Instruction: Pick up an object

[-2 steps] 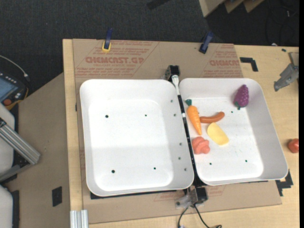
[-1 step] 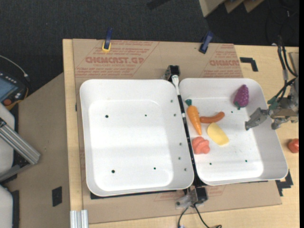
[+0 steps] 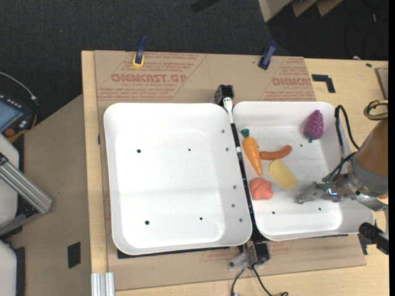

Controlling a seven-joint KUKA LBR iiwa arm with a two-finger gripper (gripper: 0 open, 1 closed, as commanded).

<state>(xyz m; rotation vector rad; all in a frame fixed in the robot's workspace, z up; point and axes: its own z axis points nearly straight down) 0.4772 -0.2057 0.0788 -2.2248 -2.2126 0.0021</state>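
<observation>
Even, bright overhead lighting; the white bins read near overexposed with faint shadows along their rims, dark surrounding floor underexposed, overall image slightly soft and grainy.

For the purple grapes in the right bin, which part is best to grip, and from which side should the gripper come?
Probably across the wide upper middle of the purple grapes, coming straight down from above. The bunch lies flat, tapering toward its lower end, close to the far corner of the right bin; the wall leaves little room sideways. The gripper is nearer the front.
</observation>
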